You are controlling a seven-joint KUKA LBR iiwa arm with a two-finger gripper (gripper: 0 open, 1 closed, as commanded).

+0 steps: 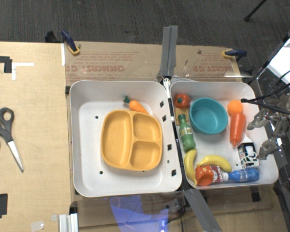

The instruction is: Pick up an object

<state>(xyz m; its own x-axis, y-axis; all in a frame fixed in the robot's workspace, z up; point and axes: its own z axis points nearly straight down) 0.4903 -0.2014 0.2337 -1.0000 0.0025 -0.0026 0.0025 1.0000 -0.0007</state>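
1. Lying nearest along the front wall of the right bin (217, 86): a blue bottle (242, 176) on its side, touching a red cup (204, 175).
2. Resting just behind them: a yellow banana (215, 161), a second banana (190, 164) curving beside the bins' shared wall, and a small black-and-white item (248, 153) that is too small to identify.
3. Sitting in the left bin (75, 144): a yellow divided plate (132, 140), taking up the middle.
4. Hanging at the right bin's right rim: the gripper (269, 132), over the edge beside the black-and-white item. Whether it is released or clenched, I cannot tell; nothing is visibly being gripped.
5. Lying mid-bin: a green bottle (186, 133), a teal bowl (209, 115) and a large orange carrot (237, 121), side by side.
6. Sitting farther back: a tomato (182, 100) in the right bin and a small carrot (135, 105) touching the plate's far edge.
7. Lying on the bench well left: scissors (8, 134).
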